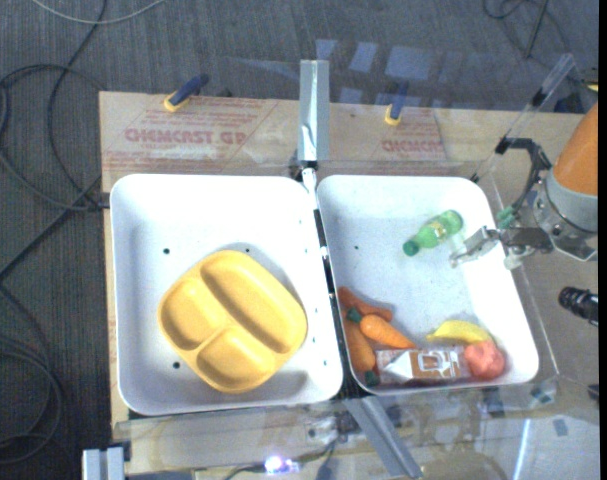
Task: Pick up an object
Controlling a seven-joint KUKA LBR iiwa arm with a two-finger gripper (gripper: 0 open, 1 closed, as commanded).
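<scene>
Over the right edge of the right-hand shallow white bin (493, 298) hangs the grey two-finger gripper (480, 244), with nothing visible between its fingers; whether they are spread or closed cannot be told. Just left of it, apart from it, a small green plastic bottle (433, 232) lies tilted on the bin floor. Along the near wall sit orange carrots (368, 328), a yellow banana (461, 331), a red apple (486, 360) and an orange-and-white carton (423, 366). The left white bin (143, 218) holds a yellow divided plastic tray (233, 320).
</scene>
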